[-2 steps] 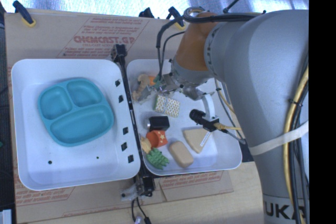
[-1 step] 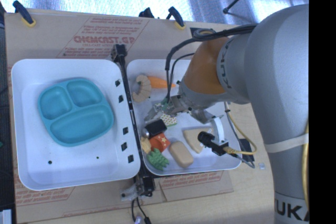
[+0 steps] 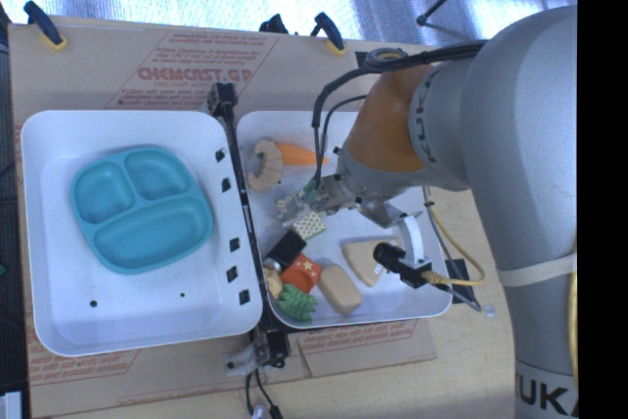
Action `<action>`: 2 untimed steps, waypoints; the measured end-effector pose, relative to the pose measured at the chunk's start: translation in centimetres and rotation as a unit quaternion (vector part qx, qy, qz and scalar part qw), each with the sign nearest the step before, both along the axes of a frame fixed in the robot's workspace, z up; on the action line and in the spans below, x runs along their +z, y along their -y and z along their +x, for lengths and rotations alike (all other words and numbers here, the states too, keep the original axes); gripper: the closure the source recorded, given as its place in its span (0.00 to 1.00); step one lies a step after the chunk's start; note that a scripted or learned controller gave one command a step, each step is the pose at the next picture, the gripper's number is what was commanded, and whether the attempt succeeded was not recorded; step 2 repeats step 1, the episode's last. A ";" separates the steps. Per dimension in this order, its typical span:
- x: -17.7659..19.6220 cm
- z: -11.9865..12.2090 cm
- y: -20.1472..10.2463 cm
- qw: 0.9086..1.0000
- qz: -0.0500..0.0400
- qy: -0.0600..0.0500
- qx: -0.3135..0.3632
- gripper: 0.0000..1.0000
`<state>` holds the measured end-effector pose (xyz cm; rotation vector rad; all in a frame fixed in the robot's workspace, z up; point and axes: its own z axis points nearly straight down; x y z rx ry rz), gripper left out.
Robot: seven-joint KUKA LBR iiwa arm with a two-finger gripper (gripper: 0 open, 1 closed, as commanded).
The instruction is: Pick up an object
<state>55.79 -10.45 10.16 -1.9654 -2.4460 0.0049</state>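
2 bins: shallow white trays side by side on a cardboard-covered bench, joined along a black clipped seam.
Left bin: holds 1 item, a blue divided plate with 3 compartments, lying flat toward the bin's far half.
Right bin: holds a cluster of small toy pieces, most of them along its left and near sides.
Far left of right bin: a tan round shell-like piece, with an orange carrot-like piece just beside it on the right.
Near left corner: a red block with a yellow star, a green leafy piece touching its near edge, and a black bar just behind it.
Near middle: a beige rounded block, with a pale cream wedge just to its right.
Centre: a checkered cream-and-green square, tilted, lying just below the gripper.
Textures: bins smooth and glossy; plate matte plastic; checkered square patterned like a waffle.
Arm: grey, bulky, entering from the right, with the orange band bent down over the right bin.
Gripper: low over the middle of the right bin, pointing left; whether its claw is released or clenched I cannot tell, as the wrist and cables crowd it.
Task objects: all resting in the right bin, none visibly lifted.
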 end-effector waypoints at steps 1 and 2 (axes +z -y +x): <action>9.1 -0.9 -3.9 1.000 0.000 0.002 0.008 1.00; 9.1 -0.9 -3.9 1.000 0.000 0.002 0.008 1.00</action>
